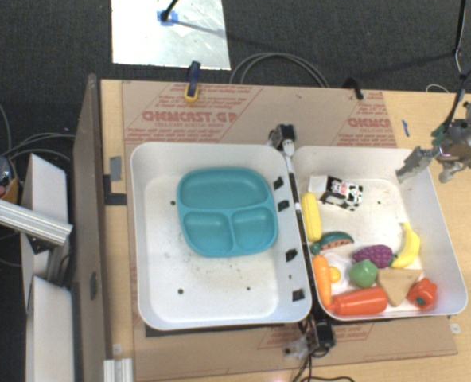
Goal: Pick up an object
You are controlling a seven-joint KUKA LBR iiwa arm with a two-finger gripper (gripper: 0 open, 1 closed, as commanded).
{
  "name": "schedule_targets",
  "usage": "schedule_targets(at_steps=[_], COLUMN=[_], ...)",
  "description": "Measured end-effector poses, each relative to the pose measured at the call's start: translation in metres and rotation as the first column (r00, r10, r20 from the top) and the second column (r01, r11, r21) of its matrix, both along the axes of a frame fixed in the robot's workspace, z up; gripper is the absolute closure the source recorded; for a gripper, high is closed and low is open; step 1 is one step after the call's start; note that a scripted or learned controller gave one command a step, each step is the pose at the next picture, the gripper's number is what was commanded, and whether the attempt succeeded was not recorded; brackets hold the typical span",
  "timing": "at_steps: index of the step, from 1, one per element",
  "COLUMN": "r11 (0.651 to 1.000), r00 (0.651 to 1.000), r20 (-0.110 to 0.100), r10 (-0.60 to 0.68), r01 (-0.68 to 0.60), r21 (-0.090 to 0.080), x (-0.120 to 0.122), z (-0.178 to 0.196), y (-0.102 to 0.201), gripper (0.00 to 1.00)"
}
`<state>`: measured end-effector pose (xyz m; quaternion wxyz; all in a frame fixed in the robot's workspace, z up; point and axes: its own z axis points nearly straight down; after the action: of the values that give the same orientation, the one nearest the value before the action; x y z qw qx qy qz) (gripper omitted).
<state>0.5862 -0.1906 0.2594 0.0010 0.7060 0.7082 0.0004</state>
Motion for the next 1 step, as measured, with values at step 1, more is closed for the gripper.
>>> schedule_targets(at_steps=[1], r11=[1.000], r00=[1.000], r20=[-0.012], r10=[0.007], r01=[-0.007], r21=[0.006], x=[-0.0038], z=[-0.1332], y=[0.0681], gripper=[0.00])
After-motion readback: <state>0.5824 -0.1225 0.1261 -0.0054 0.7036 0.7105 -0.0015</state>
